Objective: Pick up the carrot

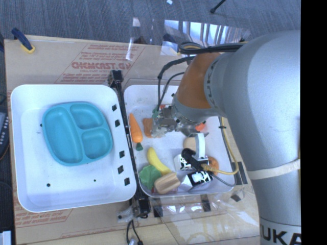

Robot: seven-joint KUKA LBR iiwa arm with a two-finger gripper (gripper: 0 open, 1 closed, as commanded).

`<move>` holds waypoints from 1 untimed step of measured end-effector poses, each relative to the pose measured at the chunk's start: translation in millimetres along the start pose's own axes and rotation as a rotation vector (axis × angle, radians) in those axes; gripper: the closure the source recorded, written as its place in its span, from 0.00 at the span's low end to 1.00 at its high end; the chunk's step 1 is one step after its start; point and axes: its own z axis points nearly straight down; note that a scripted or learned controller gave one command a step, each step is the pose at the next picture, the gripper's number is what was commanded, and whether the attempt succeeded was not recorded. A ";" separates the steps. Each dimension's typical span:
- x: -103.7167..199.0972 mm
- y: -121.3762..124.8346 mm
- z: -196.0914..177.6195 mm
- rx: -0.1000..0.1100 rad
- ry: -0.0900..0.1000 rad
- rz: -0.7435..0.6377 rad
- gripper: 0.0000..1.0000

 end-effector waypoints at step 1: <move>0.1 -0.1 0.2 0.001 0.000 -0.001 0.00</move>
